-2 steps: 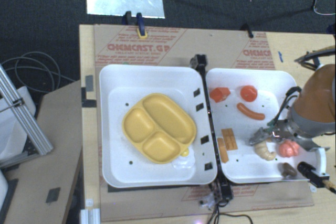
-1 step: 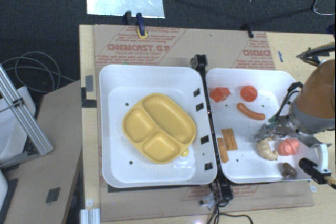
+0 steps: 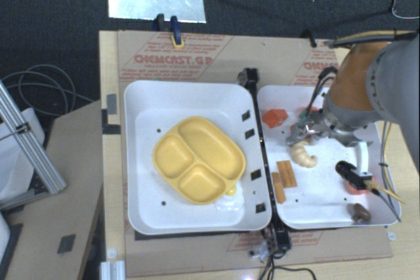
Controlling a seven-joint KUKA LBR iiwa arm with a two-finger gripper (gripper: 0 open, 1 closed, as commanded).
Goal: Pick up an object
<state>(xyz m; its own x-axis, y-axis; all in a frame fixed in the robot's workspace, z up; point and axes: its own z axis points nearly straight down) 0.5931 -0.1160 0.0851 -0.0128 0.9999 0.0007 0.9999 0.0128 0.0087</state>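
The jaws hover low in the right bin, just above a cream croissant-shaped object; their opening cannot be told. The cardboard beneath reads "CHEMCAST GP".

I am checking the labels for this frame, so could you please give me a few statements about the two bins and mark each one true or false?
1. The yellow divided tray lies in the left bin. True.
2. The orange block lies in the left bin. False: it lies in the right bin, near its far left corner.
3. The gripper is over the right bin, just above the cream curved piece. True.
4. The yellow divided tray has one compartment. False: it has three.
5. The tan flat strips lie in the right bin near the divider between the bins. True.
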